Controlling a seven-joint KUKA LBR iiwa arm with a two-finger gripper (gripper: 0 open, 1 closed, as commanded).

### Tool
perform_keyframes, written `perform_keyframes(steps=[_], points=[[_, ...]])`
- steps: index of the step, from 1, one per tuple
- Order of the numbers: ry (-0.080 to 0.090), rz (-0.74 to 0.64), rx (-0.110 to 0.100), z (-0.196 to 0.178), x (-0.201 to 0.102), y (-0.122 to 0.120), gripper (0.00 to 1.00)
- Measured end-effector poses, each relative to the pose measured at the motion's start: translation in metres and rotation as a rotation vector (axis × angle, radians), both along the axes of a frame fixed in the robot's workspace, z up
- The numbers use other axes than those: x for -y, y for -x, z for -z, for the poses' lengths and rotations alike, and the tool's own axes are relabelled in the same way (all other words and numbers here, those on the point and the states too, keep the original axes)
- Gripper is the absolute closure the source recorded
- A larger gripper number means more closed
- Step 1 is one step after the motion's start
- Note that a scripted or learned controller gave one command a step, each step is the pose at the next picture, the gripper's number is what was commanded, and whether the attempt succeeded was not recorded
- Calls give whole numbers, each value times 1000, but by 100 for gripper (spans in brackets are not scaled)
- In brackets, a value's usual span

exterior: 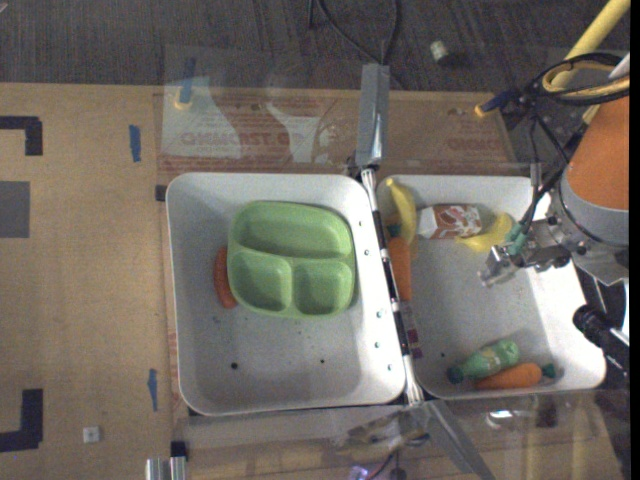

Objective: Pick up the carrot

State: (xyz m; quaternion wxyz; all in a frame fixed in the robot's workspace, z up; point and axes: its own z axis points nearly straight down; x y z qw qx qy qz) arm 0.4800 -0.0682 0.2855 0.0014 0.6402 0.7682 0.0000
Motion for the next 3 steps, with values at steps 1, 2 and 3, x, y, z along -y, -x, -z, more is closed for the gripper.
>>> perform_keyframes(steps=[1,2,3], points=[[-2,-19,-4,83,-73,1,100],[-3,25,-6,90,-95,1,100],[-1,136,-2,23,-84,-15,100]])
